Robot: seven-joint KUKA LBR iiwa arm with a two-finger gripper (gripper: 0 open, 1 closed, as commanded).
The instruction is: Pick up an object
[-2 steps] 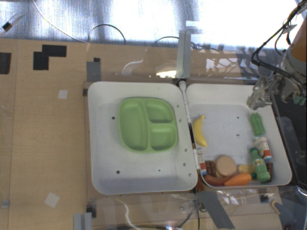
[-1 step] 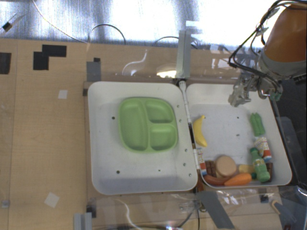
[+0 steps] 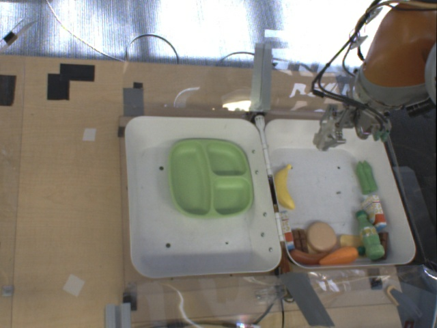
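Observation:
My gripper hangs over the far edge of the right bin, with nothing visible between its fingers. In that bin a yellow banana lies by the left wall. A green cucumber-like piece lies by the right wall. Below it stand a small white bottle and a green bottle. At the near edge sit a tan round piece, an orange carrot and a brown sausage.
The left bin holds a green divided plate. A grey post rises behind the divider between the bins. Black cables loop off the arm above the right bin.

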